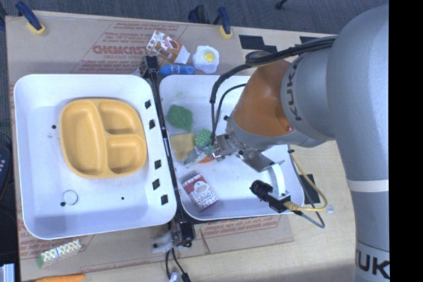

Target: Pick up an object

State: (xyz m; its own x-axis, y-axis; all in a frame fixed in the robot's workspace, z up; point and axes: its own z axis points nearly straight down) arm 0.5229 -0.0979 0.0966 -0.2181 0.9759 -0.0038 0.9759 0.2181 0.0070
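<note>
Grey two-finger gripper [210, 154]: low in right white plastic bin [281, 205], grip state cannot be told. Nearest item: small green-and-yellow soft object [201, 139], touching its tip, toward the bins' divider. Red-and-white carton [199, 193]: nearer the front rim.

- The left bin [26, 142] is largely taken up by a yellow divided tray [102, 137]; open floor is left along its near side.
- The right bin [231, 207] is crowded at its left by a green lump [179, 117], a yellow block [182, 144] and a small carton [199, 192], and is overhung by the arm [310, 102].
</note>
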